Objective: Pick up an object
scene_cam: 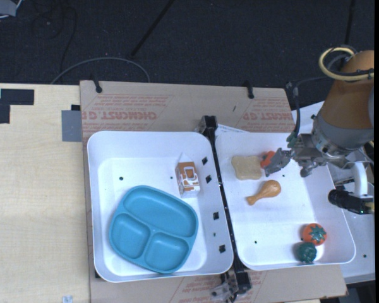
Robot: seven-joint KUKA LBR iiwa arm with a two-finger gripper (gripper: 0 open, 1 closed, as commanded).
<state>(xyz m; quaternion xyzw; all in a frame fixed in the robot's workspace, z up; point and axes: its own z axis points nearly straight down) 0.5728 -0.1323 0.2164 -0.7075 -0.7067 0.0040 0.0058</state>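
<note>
Camera view: gripper, fingers' state unclear, hovers near right bin's far edge, bread just left of it

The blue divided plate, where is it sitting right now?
In the camera view, the blue divided plate lies in the left bin, toward its front, just below the small orange-and-white carton.

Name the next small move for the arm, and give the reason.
Probably ease the end effector a little toward the beige slab and down. It sits beside that slab's right edge in the right bin, and nothing shows between its fingers.
</note>
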